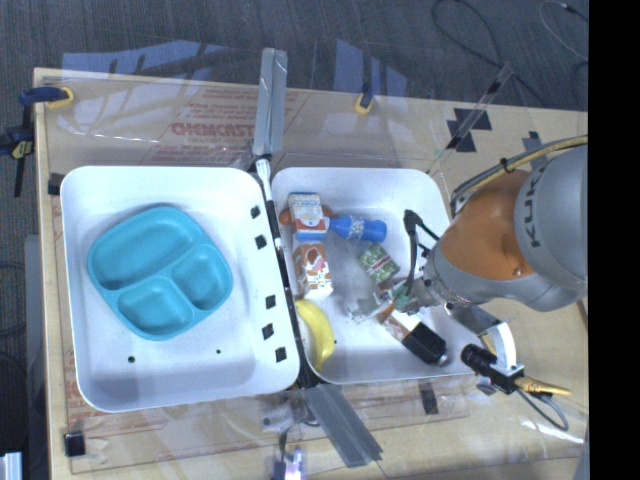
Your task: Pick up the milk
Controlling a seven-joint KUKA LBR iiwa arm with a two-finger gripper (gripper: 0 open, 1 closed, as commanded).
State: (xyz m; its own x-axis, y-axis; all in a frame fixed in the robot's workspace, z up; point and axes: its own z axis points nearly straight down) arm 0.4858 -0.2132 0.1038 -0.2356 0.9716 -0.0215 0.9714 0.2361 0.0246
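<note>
Milk carton sits top-left of the right bin, touching another carton. Gripper hovers mid-bin, can't tell its opening tbh. IMO it should approach from above w/ jaws clear of the neighbor.

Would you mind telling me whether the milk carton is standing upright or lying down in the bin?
Lying down. The milk carton rests flat on the right bin's floor, its printed face turned up, between the banana and another carton.
</note>
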